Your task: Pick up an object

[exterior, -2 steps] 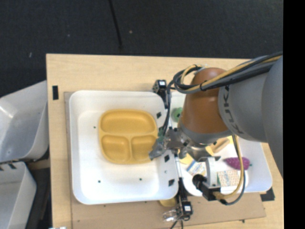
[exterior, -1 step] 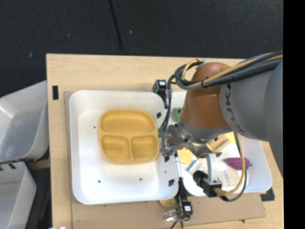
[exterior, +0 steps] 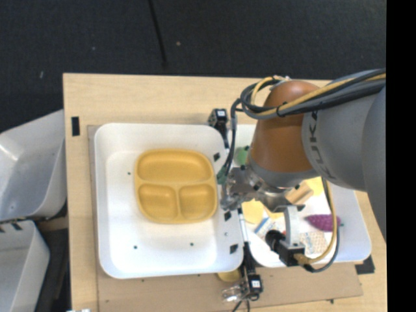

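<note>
A yellow three-compartment plate (exterior: pixel 175 185) lies in the middle of the left bin (exterior: pixel 117 239). The arm's orange band and grey wrist hang over the right bin (exterior: pixel 354 236), hiding most of its contents. The gripper (exterior: pixel 242 203) reaches down at the right bin's left edge, close to the wall between the bins. Under and beside it lie a yellow piece (exterior: pixel 255 211), a blue-and-white item (exterior: pixel 262 225), a purple object (exterior: pixel 322 222) and a patterned white object (exterior: pixel 314 241). A green object (exterior: pixel 242 155) peeks out behind the wrist.
The bins sit on a light wooden bench (exterior: pixel 130 96). Cables loop over the wrist (exterior: pixel 260 96) and along the right bin's front. A small yellow thing (exterior: pixel 227 276) sits at the bench's front edge. Grey-white bins (exterior: pixel 26 168) stand at the left.
</note>
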Controlling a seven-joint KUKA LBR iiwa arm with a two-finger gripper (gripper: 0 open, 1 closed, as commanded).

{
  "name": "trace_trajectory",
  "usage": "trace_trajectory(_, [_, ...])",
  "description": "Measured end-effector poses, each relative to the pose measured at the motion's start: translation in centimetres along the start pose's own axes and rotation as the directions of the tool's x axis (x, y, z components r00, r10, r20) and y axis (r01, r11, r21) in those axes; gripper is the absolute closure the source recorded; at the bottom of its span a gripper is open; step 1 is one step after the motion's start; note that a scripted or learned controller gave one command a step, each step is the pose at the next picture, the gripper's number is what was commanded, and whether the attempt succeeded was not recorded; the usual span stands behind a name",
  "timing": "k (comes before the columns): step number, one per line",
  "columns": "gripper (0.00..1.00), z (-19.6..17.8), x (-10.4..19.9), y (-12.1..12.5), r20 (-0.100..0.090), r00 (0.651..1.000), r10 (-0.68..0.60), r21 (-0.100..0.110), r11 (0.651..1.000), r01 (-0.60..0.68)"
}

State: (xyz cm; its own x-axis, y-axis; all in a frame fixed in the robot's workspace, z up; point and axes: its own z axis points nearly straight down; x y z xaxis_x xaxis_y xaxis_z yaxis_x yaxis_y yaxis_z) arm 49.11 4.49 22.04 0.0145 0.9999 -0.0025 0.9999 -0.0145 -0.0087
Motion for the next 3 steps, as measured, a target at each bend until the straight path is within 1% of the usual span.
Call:
trace_trajectory(1, [1.00,-14.47,7.99,-0.21,-0.007,1.000,-0.026,-0.020,0.999,0.025])
trace_trajectory(2, [1.00,-14.45,7.35,-0.17,0.004,1.000,-0.022,-0.002,1.000,0.022])
trace_trajectory(3, [1.00,-13.77,8.14,-0.31,0.001,1.000,-0.019,-0.005,1.000,0.019])
